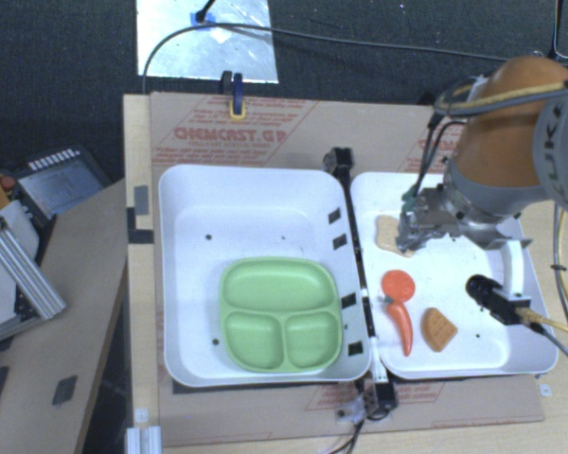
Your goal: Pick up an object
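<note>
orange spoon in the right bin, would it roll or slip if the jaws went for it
The orange spoon lies flat on the bin floor, so it probably won't roll. Its round bowl and tapering handle look like smooth, thin plastic, so it is likely light and may slide or pivot when nudged. The narrow handle could slip from a loose pinch.

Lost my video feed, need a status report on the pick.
Gripper down in right bin, over beige piece. Nothing seen held. Orange spoon, brown piece lie apart, nearer the front.
</note>
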{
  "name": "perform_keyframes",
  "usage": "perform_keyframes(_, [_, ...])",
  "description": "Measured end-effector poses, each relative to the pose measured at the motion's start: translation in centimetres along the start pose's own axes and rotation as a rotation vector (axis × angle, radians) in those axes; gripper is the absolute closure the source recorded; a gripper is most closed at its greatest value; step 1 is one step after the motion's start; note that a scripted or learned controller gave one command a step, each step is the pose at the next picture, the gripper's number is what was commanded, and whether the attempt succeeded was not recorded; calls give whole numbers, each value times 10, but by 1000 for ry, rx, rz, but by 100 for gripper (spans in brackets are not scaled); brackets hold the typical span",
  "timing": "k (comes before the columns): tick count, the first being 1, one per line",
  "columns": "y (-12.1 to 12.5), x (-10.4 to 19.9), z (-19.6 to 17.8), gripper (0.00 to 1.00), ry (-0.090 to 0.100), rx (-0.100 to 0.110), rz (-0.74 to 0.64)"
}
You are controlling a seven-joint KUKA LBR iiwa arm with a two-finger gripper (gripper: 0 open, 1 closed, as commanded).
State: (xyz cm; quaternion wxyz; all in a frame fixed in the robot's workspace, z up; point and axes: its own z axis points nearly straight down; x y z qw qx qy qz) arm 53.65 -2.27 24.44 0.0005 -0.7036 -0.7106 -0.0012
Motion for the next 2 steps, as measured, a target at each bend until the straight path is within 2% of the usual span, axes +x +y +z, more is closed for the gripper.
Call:
perform_keyframes(1, [3,49,-3,100,0,0,0])
perform_keyframes(2, [-5,98,12,100,0,1,0])
